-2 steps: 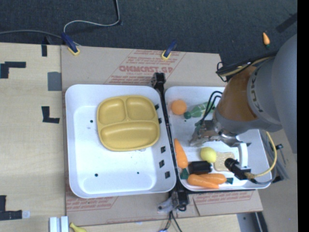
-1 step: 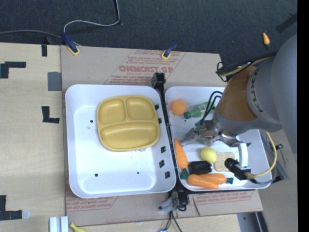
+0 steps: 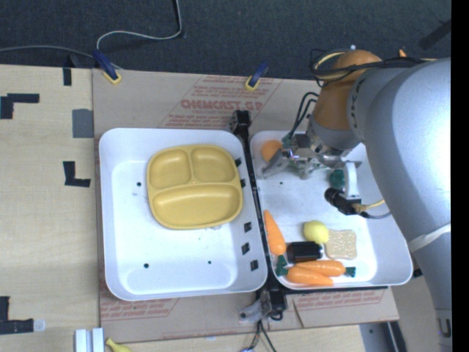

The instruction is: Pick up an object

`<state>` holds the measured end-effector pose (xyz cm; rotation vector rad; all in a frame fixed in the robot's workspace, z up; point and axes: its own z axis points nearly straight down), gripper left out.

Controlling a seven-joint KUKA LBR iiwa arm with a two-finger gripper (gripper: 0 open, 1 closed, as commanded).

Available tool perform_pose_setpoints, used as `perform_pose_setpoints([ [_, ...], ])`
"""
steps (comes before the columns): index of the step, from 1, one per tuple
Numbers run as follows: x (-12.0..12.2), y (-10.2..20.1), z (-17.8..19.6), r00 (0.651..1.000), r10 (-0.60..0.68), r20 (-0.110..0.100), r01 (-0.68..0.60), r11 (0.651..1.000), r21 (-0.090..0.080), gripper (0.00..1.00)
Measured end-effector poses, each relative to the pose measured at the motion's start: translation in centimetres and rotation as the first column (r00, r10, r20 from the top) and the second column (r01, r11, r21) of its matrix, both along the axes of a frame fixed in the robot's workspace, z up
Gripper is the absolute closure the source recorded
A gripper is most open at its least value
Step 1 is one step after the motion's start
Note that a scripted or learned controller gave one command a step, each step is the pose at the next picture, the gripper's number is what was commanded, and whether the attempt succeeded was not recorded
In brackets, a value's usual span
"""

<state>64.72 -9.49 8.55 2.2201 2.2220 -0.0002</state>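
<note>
My gripper (image 3: 288,169) hangs low over the far part of the right bin (image 3: 381,270), fingers apart, with only bare white floor between them. A small orange fruit (image 3: 270,149) lies just left of it, by the bin's far left corner. Toward the near end lie a carrot (image 3: 274,232) along the left wall, a yellow lemon (image 3: 316,231), a tan cracker (image 3: 341,244), a black block (image 3: 303,252) and a second carrot (image 3: 316,270). A small green piece (image 3: 337,176) sits beside the wrist.
The left bin (image 3: 121,218) holds a yellow divided plate (image 3: 195,184). A black divider (image 3: 249,189) runs between the bins. The grey arm (image 3: 410,145) covers the right bin's far right side. A black cable (image 3: 344,202) loops under the wrist.
</note>
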Motion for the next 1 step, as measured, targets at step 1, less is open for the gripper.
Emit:
perform_pose_setpoints([
  [1, 0.02, -0.05, 1.03, 1.0, 0.002, 0.001, -0.002, 1.0, -0.003, 1.0],
])
